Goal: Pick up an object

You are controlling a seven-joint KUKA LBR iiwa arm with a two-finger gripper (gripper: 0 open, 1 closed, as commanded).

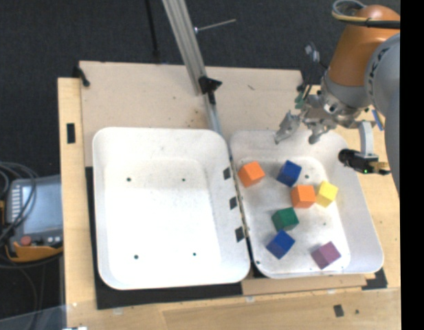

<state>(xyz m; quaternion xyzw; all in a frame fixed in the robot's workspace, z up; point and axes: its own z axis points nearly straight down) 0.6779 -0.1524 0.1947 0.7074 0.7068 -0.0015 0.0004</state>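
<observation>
Right bin: seven cubes. We find the hand spread and pinching nothing, above this bin's far rim. We judge the orange cube and yellow cube, which touch, a risk: fingers may jam or nudge both.

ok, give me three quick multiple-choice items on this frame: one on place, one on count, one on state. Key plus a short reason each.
1. Where do the cubes lie?
A. left bin
B. right bin
C. the bench

2. How many blue cubes?
A. one
B. two
C. three

3. What does the gripper hold?
A. an orange cube
B. the yellow cube
C. nothing

Key:
1 B: all seven sit in the right bin.
2 B: one blue cube up top, another blue cube near the bin's front.
3 C: the gripper hovers over the bin's far edge, fingers spread, nothing between them.
</observation>
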